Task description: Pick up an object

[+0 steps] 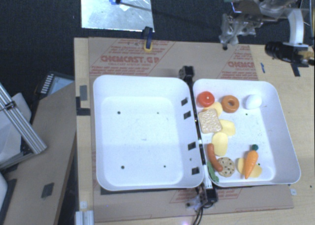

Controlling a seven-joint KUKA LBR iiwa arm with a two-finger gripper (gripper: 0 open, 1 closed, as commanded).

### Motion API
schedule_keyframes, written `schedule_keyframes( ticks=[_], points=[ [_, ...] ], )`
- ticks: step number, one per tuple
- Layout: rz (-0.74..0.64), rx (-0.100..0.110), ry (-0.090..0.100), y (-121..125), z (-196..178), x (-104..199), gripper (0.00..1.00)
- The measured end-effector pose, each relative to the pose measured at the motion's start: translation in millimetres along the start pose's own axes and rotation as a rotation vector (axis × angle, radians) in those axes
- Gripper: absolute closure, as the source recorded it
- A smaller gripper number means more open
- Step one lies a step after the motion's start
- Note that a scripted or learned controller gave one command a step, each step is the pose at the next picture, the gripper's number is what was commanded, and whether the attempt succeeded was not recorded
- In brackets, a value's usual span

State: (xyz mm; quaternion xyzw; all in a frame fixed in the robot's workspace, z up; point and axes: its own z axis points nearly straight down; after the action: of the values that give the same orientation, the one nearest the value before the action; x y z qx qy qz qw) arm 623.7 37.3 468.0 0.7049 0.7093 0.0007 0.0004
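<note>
Dark carpet surrounds a tabletop (123,51) covered with printed cardboard, and on it two shallow white bins sit side by side, joined along a black hinge strip. Taking the right bin (280,135) as the landmark: the left bin (142,135) touches its left wall. Inside the right bin, a red tomato (205,98) lies in the far left corner, with a brown doughnut (230,103) just beside it and a white egg (253,101) further toward the far right. A tan cracker (209,120) lies against the left wall below the tomato, pale yellow pieces (222,138) just next to it. Near the bin's front edge are a sausage (213,156), a speckled cookie (226,166) and an orange carrot (251,163) with a green top. The claw (231,34) hangs beyond the bin's far edge, above the cardboard, well apart from every object; I cannot tell how its jaws stand. A silver sheet (115,2) lies on the floor far to the bin's upper left.
</note>
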Motion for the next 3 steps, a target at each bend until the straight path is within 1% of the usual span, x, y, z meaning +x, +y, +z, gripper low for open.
schedule_keyframes(
  ticks=[1, 2, 3],
  points=[
    [0.001, -0.003, -0.001, 10, -14, -2, 1.0],
    [0.0, -0.002, 0.0, 2, -21, 18, 1.0],
    [0.0, -0.001, 0.0, -12, -23, 38, 1.0]
  ],
)
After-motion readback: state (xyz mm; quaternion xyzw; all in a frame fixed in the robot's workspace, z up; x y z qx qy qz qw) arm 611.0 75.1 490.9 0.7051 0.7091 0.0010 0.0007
